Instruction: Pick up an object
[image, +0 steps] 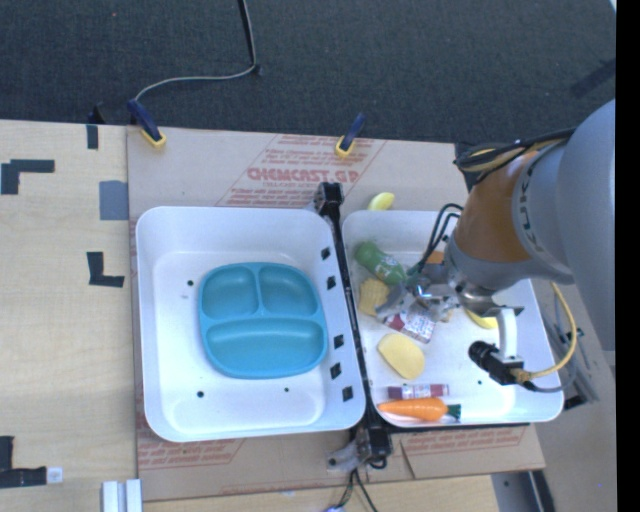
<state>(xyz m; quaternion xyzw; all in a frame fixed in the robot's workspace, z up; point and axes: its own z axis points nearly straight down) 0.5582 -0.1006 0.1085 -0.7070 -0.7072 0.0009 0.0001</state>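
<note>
My gripper (408, 298) reaches down into the right bin (530, 405), over a cluster of small items near the bin's middle left. Under it lies a red and white packet (412, 324), with a green toy vegetable (374, 259) and a pale yellow piece (372, 294) just to its left. A yellow potato-like piece (401, 354) lies in front of the packet. An orange carrot (414, 408) rests along the bin's front wall, with a small red and white bar (425, 390) behind it. Nothing visibly sits between the fingers.
The left bin (160, 300) holds a blue divided plate (263, 318). A yellow item (380, 202) lies on the right bin's back rim, another yellow piece (483, 319) beside the wrist. Black clips line the divider between bins. Yellow clamps (150, 131) hold the cardboard at the back.
</note>
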